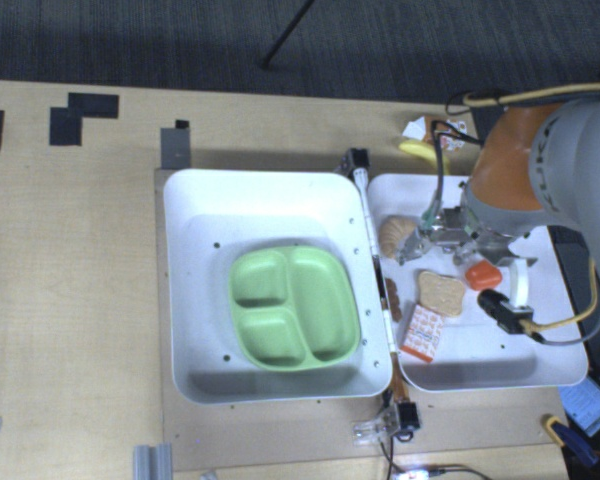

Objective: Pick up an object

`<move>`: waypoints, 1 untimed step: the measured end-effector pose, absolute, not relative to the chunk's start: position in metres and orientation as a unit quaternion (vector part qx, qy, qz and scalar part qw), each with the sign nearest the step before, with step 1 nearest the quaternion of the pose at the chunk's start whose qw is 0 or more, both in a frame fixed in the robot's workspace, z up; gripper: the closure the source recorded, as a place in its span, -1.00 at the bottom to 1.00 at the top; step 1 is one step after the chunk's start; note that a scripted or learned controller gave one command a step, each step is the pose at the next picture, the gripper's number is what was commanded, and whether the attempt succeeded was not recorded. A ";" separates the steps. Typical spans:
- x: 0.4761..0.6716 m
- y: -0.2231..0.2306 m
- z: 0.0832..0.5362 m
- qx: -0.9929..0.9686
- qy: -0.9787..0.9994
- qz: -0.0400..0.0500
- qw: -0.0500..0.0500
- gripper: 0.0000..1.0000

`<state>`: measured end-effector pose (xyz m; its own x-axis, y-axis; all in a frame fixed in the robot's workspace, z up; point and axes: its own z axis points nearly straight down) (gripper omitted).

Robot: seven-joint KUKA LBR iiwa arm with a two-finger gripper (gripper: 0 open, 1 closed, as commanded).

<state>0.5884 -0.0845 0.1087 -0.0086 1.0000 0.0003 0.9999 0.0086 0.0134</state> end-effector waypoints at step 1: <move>0.530 -0.088 0.089 0.706 0.708 0.004 0.007 -1.00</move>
<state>0.5304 -0.0877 0.0886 -0.0029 1.0000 -0.0042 0.9999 0.0029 0.0143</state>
